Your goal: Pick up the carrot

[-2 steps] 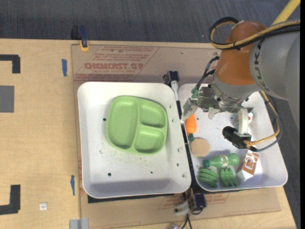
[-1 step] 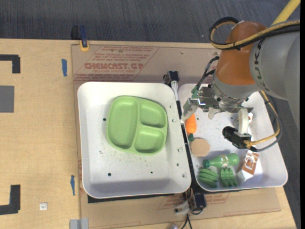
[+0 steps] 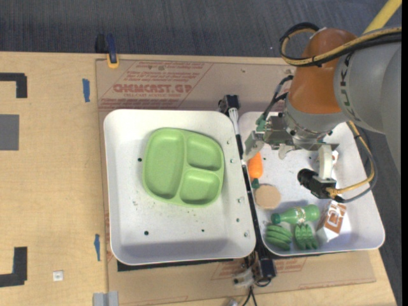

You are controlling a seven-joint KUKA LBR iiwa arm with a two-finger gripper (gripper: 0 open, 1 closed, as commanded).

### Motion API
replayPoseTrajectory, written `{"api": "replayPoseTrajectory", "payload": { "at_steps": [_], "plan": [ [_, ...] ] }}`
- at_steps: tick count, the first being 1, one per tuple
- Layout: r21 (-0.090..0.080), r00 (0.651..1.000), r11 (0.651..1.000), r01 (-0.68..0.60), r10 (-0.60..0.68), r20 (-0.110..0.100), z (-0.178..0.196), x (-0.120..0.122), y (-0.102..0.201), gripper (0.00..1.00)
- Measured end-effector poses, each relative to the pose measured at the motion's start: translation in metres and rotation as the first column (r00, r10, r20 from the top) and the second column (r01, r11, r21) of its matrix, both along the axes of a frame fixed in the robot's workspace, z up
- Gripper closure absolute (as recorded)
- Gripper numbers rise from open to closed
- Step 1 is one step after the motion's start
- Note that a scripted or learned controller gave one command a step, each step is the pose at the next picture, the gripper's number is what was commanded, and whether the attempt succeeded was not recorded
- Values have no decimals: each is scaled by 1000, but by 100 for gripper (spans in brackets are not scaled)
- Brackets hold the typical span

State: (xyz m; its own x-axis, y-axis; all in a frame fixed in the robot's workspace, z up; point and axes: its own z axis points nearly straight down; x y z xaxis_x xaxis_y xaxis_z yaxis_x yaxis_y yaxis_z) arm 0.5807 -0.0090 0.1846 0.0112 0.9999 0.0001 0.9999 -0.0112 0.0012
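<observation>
Nearest in the right bin (image 3: 366, 234): green ridged toy veg (image 3: 278, 235) and another green ridged piece (image 3: 305, 234) along the front wall, w/ a green bottle-like item (image 3: 298, 216) lying just behind them and a small orange-and-white packet (image 3: 335, 218) to their right. Behind those, a round tan disc, prob. a toy cookie (image 3: 268, 196), near the bin's left wall. Carrot (image 3: 255, 167) sits just past the cookie, against the left wall of the right bin: small, bright orange, stubby, w/ a bit of dark green at its near end; its far end is tucked under the gripper hardware. Gripper (image 3: 257, 146) hangs right over the carrot's far end, approx. touching it in this view, but can't tell if the fingers are spread or closed, nor whether the carrot is between them. Arm (image 3: 325, 62) comes in from the right, grey link w/ orange band above the wrist, wrist pointing down into the bin's rear-left part, black cables looped around it. Left bin (image 3: 121, 171) holds a light green divided plate (image 3: 183, 166) w/ three compartments, sitting mid-bin. Further back, a cardboard sheet (image 3: 153, 85) w/ red print lies under the bins on the bench.
</observation>
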Motion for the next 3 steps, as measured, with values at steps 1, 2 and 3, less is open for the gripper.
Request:
{"api": "replayPoseTrajectory", "payload": {
  "at_steps": [1,2,3],
  "plan": [
    [0,956,956,294,-294,-5,-80,3,-83,0],
    [1,952,952,307,-307,-1,0,-4,-25,0],
    [0,952,952,306,-306,-4,0,-8,0,0]
  ]
}}
